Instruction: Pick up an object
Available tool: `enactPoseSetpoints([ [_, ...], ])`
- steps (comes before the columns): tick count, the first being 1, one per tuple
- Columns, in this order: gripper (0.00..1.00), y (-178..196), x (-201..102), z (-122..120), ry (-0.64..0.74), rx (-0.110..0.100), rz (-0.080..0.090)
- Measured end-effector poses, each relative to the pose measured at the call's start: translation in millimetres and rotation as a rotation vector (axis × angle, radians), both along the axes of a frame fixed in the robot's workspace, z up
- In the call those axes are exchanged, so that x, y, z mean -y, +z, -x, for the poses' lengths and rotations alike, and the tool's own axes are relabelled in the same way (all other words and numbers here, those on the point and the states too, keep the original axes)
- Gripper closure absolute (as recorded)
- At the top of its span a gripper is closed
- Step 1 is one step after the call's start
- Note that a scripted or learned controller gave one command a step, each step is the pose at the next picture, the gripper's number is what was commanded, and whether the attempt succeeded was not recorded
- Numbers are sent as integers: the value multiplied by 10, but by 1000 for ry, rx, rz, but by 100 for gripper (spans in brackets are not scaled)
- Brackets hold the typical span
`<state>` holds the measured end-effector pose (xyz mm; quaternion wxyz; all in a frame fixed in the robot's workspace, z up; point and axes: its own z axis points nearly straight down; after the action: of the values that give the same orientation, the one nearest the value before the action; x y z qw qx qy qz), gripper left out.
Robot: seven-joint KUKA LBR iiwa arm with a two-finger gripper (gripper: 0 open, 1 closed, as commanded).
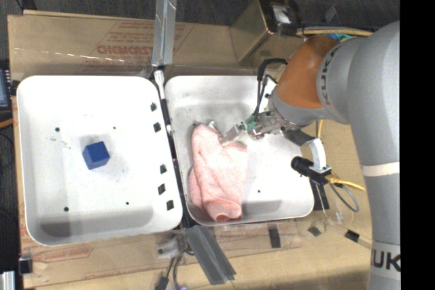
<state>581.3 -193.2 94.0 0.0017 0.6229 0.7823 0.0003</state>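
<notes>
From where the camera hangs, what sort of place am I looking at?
Probably a robotics lab test bench. A grey arm reaches over two white bins holding practice objects: a blue cube and a pink towel. Cardboard and loose cables surround them.
</notes>
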Motion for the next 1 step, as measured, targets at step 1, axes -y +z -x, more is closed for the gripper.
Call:
enactPoseSetpoints([
  [1, 0, -11, -371, 16, 143, -4, -2],
])
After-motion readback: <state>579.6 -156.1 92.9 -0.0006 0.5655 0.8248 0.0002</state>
